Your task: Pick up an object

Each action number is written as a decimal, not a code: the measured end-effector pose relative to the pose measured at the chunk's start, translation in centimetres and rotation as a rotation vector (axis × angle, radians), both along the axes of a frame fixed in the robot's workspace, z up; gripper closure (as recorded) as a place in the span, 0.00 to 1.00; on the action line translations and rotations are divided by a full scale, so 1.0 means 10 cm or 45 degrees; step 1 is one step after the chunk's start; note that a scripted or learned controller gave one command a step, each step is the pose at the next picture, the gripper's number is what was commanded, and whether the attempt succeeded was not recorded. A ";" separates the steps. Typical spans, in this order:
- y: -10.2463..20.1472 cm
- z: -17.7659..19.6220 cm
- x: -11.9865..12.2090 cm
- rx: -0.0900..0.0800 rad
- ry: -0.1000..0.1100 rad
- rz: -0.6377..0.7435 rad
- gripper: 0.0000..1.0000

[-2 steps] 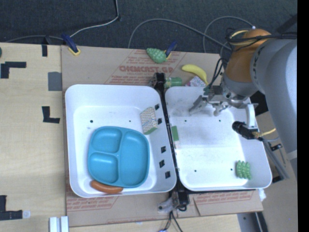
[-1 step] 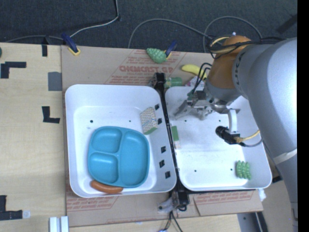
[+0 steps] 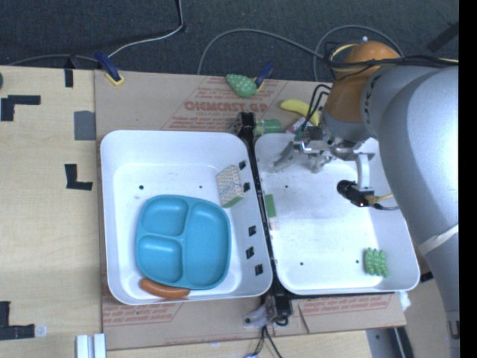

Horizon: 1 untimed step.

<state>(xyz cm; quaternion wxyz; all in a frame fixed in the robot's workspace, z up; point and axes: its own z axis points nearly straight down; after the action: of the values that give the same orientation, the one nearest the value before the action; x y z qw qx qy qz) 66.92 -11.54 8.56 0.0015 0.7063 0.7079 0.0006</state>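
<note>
Reaching my hand [image 3: 287, 157] into the far left corner of the right bin [image 3: 328, 274], low over its floor.

I see its fingers spread apart with nothing between them. In that bin a green studded piece [image 3: 375, 262] lies near the front right corner, well apart from the hand. In the left bin [image 3: 119, 170] I see a blue divided plate [image 3: 182, 241], an orange sausage [image 3: 164, 289] touching its front edge, and a small patterned block [image 3: 230, 183] beside it.
</note>
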 end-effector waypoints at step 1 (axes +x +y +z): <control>0.19 0.00 -0.33 -0.001 0.002 -0.002 0.00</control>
<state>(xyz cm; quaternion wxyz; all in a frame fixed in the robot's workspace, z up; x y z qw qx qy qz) 63.57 -9.66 8.58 0.0011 0.7068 0.7074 -0.0001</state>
